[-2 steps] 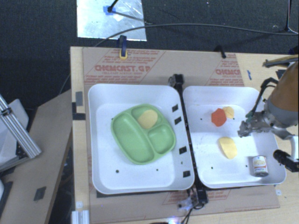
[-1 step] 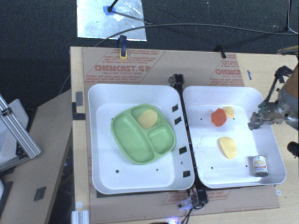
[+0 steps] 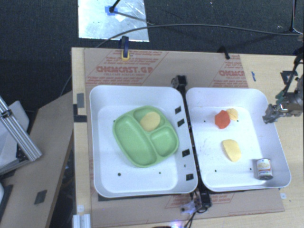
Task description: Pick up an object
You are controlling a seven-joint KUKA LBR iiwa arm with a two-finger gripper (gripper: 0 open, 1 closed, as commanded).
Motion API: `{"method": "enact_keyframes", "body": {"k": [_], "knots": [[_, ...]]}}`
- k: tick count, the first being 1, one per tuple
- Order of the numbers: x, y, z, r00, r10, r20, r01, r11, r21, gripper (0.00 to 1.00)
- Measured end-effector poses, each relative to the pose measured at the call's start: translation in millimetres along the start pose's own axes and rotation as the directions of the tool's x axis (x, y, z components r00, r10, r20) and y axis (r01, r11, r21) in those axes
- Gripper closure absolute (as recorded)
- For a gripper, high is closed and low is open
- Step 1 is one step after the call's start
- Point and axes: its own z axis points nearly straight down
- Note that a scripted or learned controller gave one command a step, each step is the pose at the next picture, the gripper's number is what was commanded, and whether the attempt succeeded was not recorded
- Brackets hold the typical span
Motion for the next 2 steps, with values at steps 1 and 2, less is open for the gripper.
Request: {"method": "enact_keyframes", "body": {"k": [1,2], "knots": [[0,1,-22,1.000,0.000,-0.002,0.000,1.000,0.005,1.00],[61,16,-10,1.000,-0.006,-0.005,0.006,1.000,0.006,1.00]]}}
